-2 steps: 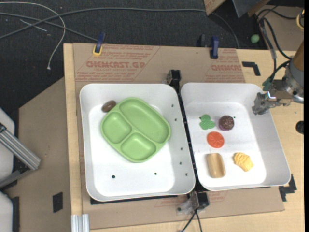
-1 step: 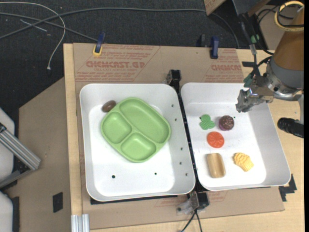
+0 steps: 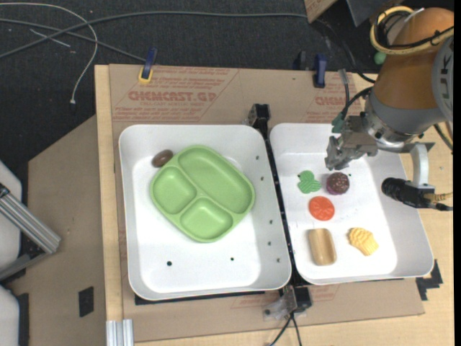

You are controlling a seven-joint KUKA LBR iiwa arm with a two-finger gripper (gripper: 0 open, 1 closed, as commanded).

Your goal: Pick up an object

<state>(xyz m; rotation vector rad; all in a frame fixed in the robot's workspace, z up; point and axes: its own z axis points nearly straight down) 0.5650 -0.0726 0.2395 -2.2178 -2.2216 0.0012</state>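
Cardboard-topped bench, two white bins. Right bin (image 3: 403, 262) holds toy foods mid-floor. Gripper (image 3: 337, 166) hovers by the dark red piece (image 3: 338, 184); finger state: can't tell. Approach step; next: align, descend.

We see the arm (image 3: 418, 56) cut off by the right edge. The gripper (image 3: 338, 163) is too dark and small to read. A small brown object (image 3: 163, 158) beside the green tray (image 3: 202, 192) stays unidentifiable.
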